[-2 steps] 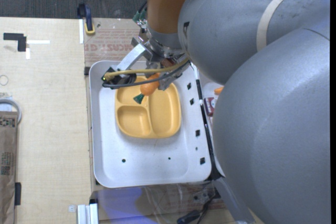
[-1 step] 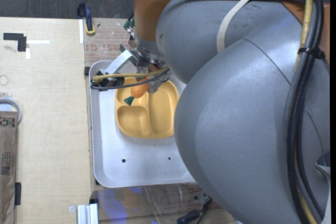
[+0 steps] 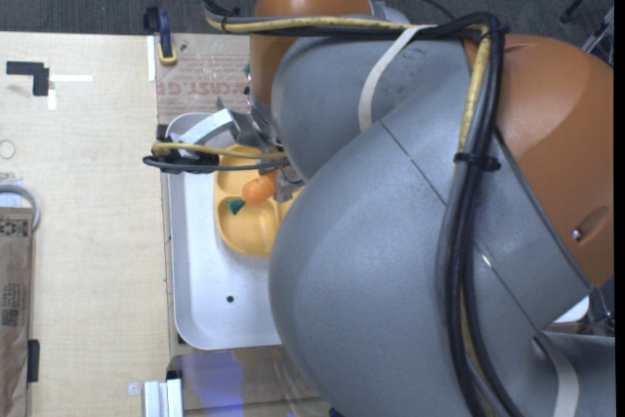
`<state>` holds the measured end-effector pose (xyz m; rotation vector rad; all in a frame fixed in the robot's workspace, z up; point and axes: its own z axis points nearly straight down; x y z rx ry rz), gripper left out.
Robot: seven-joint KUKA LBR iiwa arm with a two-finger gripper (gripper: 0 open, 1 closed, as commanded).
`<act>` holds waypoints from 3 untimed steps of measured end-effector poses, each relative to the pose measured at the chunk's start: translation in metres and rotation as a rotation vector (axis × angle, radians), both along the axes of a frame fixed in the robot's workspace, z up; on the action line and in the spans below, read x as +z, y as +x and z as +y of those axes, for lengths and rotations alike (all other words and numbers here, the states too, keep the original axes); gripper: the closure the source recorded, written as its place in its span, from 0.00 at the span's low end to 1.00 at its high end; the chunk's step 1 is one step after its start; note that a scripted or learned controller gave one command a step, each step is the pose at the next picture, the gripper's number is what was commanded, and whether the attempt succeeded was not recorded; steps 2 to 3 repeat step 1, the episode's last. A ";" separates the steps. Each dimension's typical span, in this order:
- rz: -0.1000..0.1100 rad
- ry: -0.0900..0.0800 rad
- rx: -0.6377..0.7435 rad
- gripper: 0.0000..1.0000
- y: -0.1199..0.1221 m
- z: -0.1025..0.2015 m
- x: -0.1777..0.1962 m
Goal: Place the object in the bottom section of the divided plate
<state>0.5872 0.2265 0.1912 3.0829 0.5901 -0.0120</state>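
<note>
A yellow divided plate lies in the white bin, and the arm's bulk covers its right part. An orange object rests on the plate's upper part, next to a small green piece. My gripper hangs just above and right of the orange object, mostly hidden under the grey wrist and a yellow cable. I cannot tell whether it touches the orange object.
The grey and orange arm blocks the right half of the view. A black-and-yellow cable loop lies across the bin's top edge. Printed cardboard sits above the bin. The wooden bench at left bears a brown packet.
</note>
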 end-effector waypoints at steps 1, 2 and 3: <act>0.000 0.000 -0.128 1.00 0.055 0.000 -0.037; 0.000 0.000 -0.128 1.00 0.055 0.000 -0.037; 0.000 0.000 -0.128 1.00 0.055 0.000 -0.037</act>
